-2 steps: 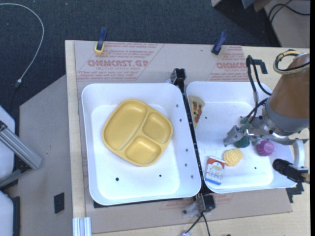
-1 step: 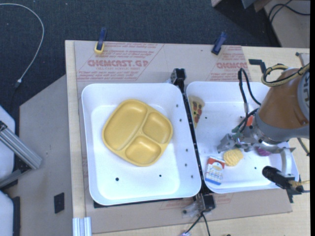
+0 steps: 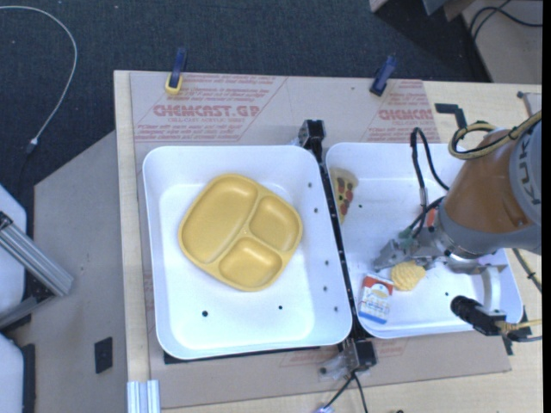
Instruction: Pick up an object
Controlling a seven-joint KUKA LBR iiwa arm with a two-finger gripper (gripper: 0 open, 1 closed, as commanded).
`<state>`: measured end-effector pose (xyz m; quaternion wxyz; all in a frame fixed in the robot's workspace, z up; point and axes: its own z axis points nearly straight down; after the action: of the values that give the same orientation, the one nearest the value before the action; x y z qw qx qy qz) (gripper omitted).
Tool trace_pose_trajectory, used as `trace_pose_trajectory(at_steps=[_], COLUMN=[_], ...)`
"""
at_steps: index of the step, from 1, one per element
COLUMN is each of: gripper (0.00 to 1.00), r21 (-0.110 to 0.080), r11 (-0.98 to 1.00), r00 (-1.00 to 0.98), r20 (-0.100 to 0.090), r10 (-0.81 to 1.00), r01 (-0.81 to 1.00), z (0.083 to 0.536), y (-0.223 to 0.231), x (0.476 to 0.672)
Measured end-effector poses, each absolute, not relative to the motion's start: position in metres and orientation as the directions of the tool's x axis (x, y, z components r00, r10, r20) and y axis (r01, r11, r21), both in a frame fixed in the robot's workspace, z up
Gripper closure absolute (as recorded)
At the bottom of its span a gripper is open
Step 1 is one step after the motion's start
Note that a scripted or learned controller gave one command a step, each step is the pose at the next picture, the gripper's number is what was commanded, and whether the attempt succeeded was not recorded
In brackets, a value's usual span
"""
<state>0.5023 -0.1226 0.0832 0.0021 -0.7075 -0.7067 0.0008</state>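
Left bin [image 3: 164,231] with yellow divided plate [image 3: 240,231], right bin [image 3: 379,166] with small carton [image 3: 375,299], pincer [image 3: 405,261] state unclear

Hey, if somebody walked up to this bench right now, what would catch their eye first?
Probably the big yellow divided plate lying in the middle of the left bin. Next, the arm's orange band over the right bin, where the gripper sits low beside a small yellow object and a little carton.

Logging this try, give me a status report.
Gripper low in right bin, beside yellow bumpy object; grasp unclear. Small carton close by. Yellow divided plate in left bin.
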Motion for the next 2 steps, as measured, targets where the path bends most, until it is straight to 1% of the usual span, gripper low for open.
trace_pose_trajectory(at_steps=[1, 2], gripper=[1.00, 1.00], r21=[0.000, 0.004], r11=[-0.001, 0.000], r00=[0.001, 0.000], r20=[0.000, -0.002], r10=[1.000, 1.000], r01=[1.000, 1.000], z=[0.095, 0.137], y=[-0.123, -0.125], x=[0.503, 0.501])
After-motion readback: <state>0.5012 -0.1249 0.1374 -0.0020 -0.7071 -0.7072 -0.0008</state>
